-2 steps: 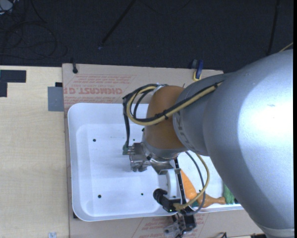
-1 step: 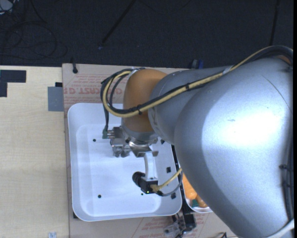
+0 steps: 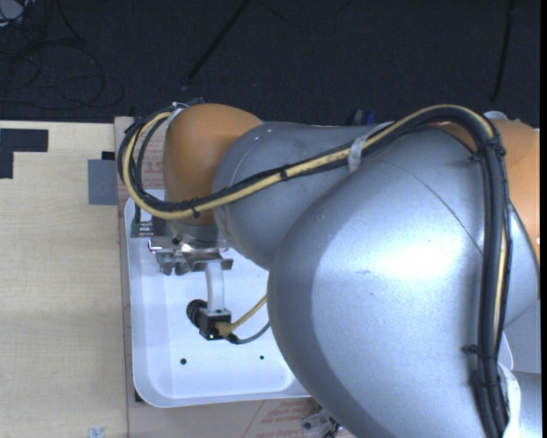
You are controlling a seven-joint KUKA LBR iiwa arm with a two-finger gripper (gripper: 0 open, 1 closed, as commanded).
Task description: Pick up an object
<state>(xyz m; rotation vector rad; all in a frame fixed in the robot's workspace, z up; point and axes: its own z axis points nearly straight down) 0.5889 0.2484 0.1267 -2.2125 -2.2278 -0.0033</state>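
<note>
the end effector (image 3: 195, 261) is hanging low inside the white bin (image 3: 154, 336), its grey metal head sitting over the far half of the bin, close to the left wall. from where i am standing i cannot tell whether it is open or closed, as the wrist is crowding in right above it. nothing is showing in its grasp.

the bare floor of the bin around it is lying plain and white, with two small dark dots (image 3: 183, 362) toward the near end. the arm is hiding the rest of the bin, so i cannot tell where an object for picking is lying.

just above the end effector the orange band (image 3: 195, 149) is bulging out. a black and yellow cable (image 3: 291, 167) is looping around it, then running back along the top of the arm (image 3: 392, 272). the arm itself is sweeping in from the right, big, grey and glossy, and taking up most of the right side of the scene.

to the left of the bin the pale wooden bench (image 3: 54, 290) is stretching away. near its far edge a dark stepped patch (image 3: 17, 149) and a grey square (image 3: 100, 181) are lying flat on it. at the near edge, below the bin, a strip of brown cardboard (image 3: 282, 416) with red print is peeking out. beyond the bench the floor is lying dark.
</note>
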